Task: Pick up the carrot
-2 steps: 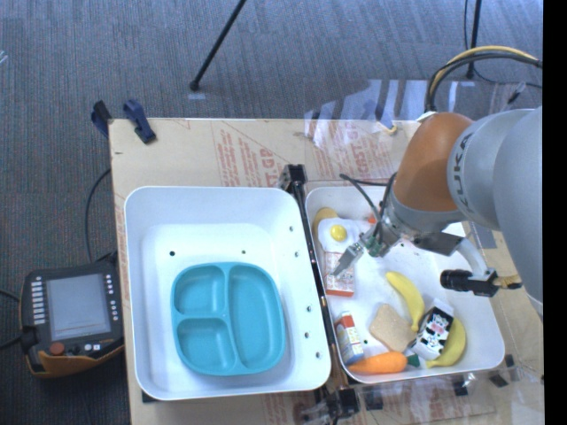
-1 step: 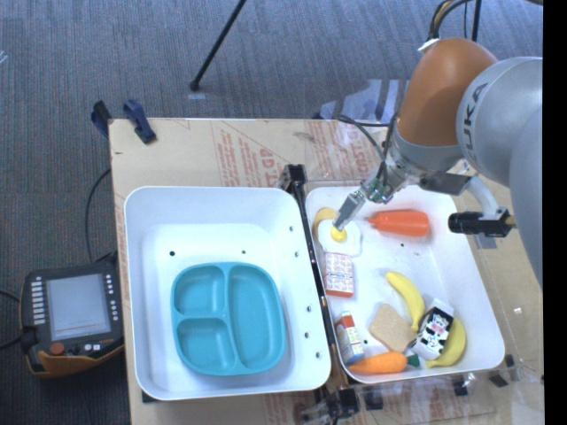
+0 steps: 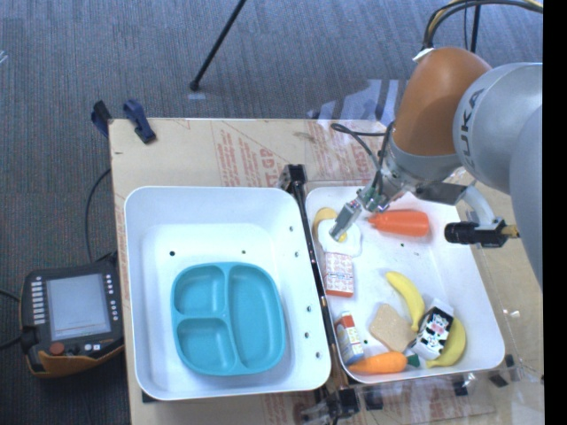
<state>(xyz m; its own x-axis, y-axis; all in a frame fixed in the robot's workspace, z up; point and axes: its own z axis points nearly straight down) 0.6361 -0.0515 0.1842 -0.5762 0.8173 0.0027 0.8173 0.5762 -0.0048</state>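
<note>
An orange carrot (image 3: 400, 222) lies at the back of the right bin (image 3: 483, 286), pointing left. A second, smaller carrot (image 3: 381, 362) with a green end rests against that bin's front wall. My gripper (image 3: 342, 227) hangs low over the bin's back left corner, above a white fried egg (image 3: 348, 242) with a yellow yolk. It is open, with nothing between its fingers. The larger carrot lies just right of the gripper, near the wrist, and apart from the fingertips.
The right bin also holds two bananas (image 3: 407, 297), a bread slice (image 3: 390, 326), a black-and-white cow carton (image 3: 434, 330), a red-and-white packet (image 3: 338, 274) and a small bottle (image 3: 348, 337). The left bin (image 3: 159, 220) holds a blue divided plate (image 3: 229, 317). A pendant (image 3: 71, 312) lies left of the bench.
</note>
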